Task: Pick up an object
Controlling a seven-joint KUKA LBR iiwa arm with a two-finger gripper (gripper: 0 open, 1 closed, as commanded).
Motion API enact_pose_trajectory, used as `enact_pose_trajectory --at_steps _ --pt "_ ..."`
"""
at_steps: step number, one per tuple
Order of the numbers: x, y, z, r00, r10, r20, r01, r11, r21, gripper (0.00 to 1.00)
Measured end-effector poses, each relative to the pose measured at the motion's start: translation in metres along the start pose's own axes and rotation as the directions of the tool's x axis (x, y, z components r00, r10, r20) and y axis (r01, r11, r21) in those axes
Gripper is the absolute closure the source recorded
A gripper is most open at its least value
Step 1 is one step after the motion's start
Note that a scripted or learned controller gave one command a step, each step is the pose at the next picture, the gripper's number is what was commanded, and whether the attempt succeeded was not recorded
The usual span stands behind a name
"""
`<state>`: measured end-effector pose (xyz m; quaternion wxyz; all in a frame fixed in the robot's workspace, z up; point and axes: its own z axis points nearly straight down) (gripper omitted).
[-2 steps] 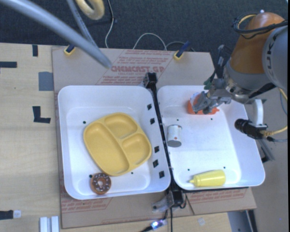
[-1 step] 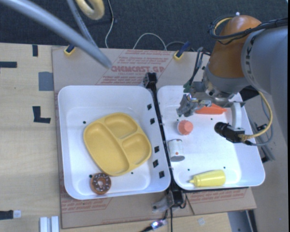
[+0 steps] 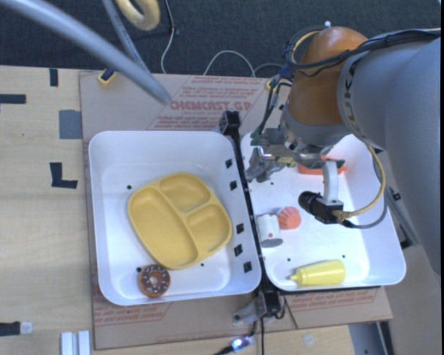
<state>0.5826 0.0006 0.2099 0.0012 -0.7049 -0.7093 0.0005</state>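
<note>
My gripper [image 3: 257,166] hangs over the upper left part of the right bin [image 3: 370,272], close to the divider between the two bins. In the right bin lie a small white and grey cylinder [image 3: 268,228], a pink-orange strawberry-like piece [image 3: 288,217] beside it, and a yellow mustard bottle [image 3: 320,274] on its side near the front edge. An orange item [image 3: 311,168] is mostly hidden under the wrist. The cylinder sits just below the gripper, a little apart from it. Nothing is visibly held.
The left bin [image 3: 103,198] holds a yellow divided plate [image 3: 180,218] and a chocolate donut [image 3: 154,280] at its front. A black cable fitting [image 3: 316,205] hangs off the wrist above the right bin. The arm's grey bulk [image 3: 399,102] covers that bin's back right.
</note>
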Motion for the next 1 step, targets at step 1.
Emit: enact_pose_trajectory --at_steps 1 --pt "0.0520 -0.0104 0.0067 1.000 0.001 0.001 -0.001 1.000 0.001 1.00"
